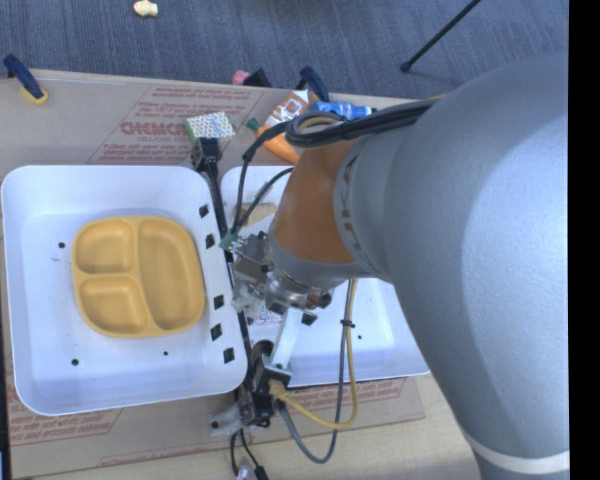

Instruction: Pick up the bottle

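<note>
Bottle (278, 148), seemingly orange and labelled, peeks past arm (460, 218); jaws' state cannot be told.

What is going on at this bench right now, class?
A grey robot arm with an orange band reaches in from the right and hangs low over the right-hand shallow white bin, covering most of it. Its gripper end sits near the divide between the bins; what it holds, if anything, cannot be made out. The left-hand white bin holds a yellow three-compartment plastic tray, untouched. Any bottle is hidden under the arm.
</note>
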Controlling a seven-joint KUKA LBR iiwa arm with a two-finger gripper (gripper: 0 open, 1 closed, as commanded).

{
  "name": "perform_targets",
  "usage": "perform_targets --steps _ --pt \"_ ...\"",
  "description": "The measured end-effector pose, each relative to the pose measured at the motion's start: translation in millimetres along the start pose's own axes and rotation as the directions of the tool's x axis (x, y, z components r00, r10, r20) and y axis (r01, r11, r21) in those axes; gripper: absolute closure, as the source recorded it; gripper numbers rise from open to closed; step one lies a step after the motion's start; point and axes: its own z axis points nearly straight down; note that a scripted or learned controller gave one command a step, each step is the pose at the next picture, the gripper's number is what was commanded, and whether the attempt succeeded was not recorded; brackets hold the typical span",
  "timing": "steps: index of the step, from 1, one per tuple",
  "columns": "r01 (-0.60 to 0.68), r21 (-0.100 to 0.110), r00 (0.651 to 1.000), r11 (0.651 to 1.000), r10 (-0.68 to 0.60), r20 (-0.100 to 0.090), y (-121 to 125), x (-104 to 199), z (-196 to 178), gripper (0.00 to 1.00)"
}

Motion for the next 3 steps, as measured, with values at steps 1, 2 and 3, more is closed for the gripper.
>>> perform_targets --steps 1,2,3 --pt "0.081 -0.001 0.997 0.997 -0.081 0.000 5 -9 -90 1.00" --pt "-0.155 0.003 0.988 0.988 0.155 0.001 21 -43 -3 1.00" --pt "-0.219 0.000 0.976 0.976 0.219 -0.001 27 -51 -115 1.00"
